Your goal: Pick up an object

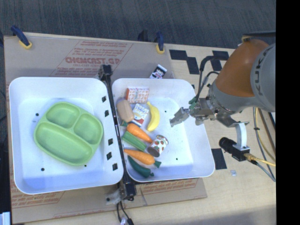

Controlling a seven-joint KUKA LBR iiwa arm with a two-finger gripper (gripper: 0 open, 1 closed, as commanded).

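The right bin (199, 149) holds a pile of toy food along its left side: a cracker box (137, 94), a brown bread roll (124, 110), a small packet (139, 112), a yellow banana (153, 117), two carrots (138, 132) (139, 156), a dark green vegetable (140, 168) and a patterned cup (159, 145). My gripper (186, 118) hangs over the right half of this bin, to the right of the banana and apart from every item. It looks open, with nothing between its fingers.
The left bin (18, 97) carries a green divided plate (69, 132). A black clip bar (108, 111) runs between the bins. A small printed card (159, 72) lies on the board behind the right bin. Cables (262, 158) trail at the right.
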